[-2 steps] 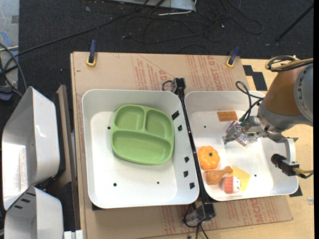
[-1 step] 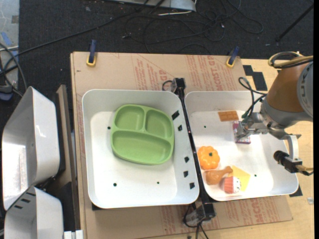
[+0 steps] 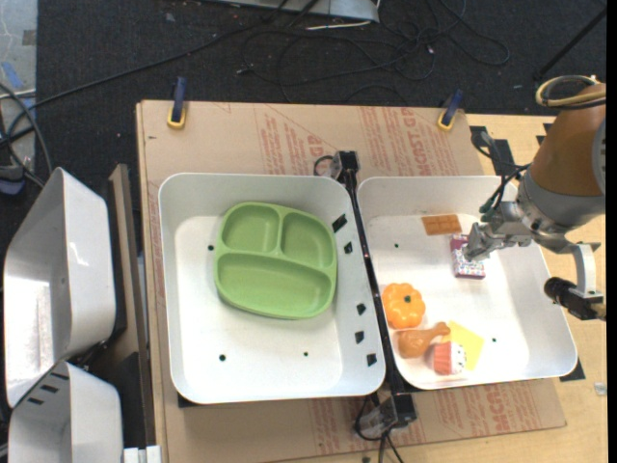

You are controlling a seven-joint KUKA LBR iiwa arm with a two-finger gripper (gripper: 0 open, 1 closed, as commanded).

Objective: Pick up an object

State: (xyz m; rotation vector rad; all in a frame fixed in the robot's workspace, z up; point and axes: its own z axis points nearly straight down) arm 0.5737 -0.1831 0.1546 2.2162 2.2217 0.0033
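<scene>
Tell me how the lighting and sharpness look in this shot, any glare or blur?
Camera view: light is even and soft, with faint shadows under the green tray and pumpkin; the white bins are bright but keep their edges; the toys look sharp enough, while the hand over the purple box looks slightly soft; the floor above the bench is dark.

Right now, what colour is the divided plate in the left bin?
Light green; the divided plate shows plainly in the camera view.

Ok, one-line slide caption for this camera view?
Gripper over a small purple box in the right bin; green divided plate in the left.
</scene>
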